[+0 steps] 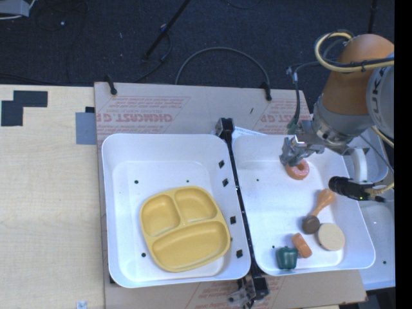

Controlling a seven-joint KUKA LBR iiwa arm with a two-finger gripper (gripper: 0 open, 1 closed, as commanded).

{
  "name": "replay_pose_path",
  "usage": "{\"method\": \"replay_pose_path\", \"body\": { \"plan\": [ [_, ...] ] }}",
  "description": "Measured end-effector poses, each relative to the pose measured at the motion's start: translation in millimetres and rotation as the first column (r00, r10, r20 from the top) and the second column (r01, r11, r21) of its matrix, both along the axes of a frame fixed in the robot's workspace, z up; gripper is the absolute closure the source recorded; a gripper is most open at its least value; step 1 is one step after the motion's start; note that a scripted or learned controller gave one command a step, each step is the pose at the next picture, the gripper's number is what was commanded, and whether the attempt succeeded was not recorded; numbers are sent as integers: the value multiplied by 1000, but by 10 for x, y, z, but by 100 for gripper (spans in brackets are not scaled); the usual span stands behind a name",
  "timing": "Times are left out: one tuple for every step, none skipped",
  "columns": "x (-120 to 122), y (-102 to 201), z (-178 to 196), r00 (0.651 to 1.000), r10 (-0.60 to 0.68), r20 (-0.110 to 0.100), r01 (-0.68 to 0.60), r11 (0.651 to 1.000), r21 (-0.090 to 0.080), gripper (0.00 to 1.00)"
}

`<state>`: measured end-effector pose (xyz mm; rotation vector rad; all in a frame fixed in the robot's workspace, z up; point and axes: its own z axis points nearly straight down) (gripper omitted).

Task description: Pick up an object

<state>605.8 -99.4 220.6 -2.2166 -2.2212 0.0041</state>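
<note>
- A green pepper-shaped toy (286, 257) is sitting at the near edge of the right bin (270, 201), with a small orange block (301, 244) lying just beside it on its right.
- A pale round disc (331, 237) is resting just beyond the orange block, toward the bin's right wall.
- A brush-like piece with a dark round head and an orange handle (317, 210) is lying tilted, its head touching or nearly touching the pale disc.
- In the left bin (122, 172), a yellow tray (185, 227) with three compartments is lying flat and turned at a slant, filling much of the bin floor.
- A black divider strip (233, 198) is running between the two bins from near to far.
- Farther in, an orange ring-shaped toy (298, 170) is lying on the right bin's floor near the far wall.
- The gripper (293, 154) is hanging right over that ring, its dark fingers reaching down to the ring's far edge; how wide they are standing, and whether they are pinching the ring, is not readable from this angle.
- The grey arm with its orange band (360, 63) is reaching in from the right above the bin.
- Brown cardboard (161, 108) is lying under the bins' far side.
</note>
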Motion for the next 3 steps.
{"method": "replay_pose_path", "body": {
  "plan": [
    [-223, 474, 70, 1000, 3, -5, -3, 1000, 2, 100],
    [-494, 999, -52, 1000, 3, -9, -3, 1000, 1, 100],
    [-760, 1452, 2, 1000, 3, -8, -3, 1000, 1, 100]
  ]
}}
